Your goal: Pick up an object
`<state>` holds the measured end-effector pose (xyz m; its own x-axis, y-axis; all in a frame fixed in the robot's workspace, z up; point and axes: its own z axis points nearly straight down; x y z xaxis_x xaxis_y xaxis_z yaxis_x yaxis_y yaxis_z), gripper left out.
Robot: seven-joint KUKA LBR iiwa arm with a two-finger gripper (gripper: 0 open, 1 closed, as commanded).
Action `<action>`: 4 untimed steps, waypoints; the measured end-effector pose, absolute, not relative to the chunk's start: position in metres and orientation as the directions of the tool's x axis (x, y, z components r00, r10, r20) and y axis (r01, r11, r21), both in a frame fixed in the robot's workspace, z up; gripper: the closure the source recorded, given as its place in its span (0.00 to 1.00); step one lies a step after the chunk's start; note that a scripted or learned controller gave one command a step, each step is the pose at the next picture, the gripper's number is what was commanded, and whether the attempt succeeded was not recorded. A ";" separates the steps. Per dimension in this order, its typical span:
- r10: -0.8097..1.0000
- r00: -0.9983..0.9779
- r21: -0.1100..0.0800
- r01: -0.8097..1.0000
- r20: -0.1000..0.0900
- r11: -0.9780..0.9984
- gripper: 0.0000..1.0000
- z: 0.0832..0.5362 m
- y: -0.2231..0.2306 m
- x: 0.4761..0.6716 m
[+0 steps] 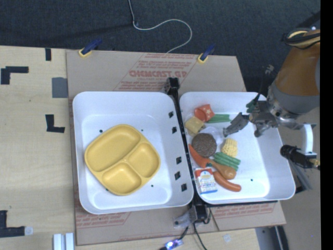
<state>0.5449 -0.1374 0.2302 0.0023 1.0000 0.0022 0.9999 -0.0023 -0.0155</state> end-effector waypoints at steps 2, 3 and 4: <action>1.000 -0.002 -0.007 1.000 0.001 0.002 0.00 0.177 -0.129 0.550; 1.000 -0.002 -0.007 1.000 0.001 0.002 0.00 0.132 -0.126 0.552; 1.000 0.001 0.008 1.000 -0.007 -0.001 0.00 0.089 -0.128 0.554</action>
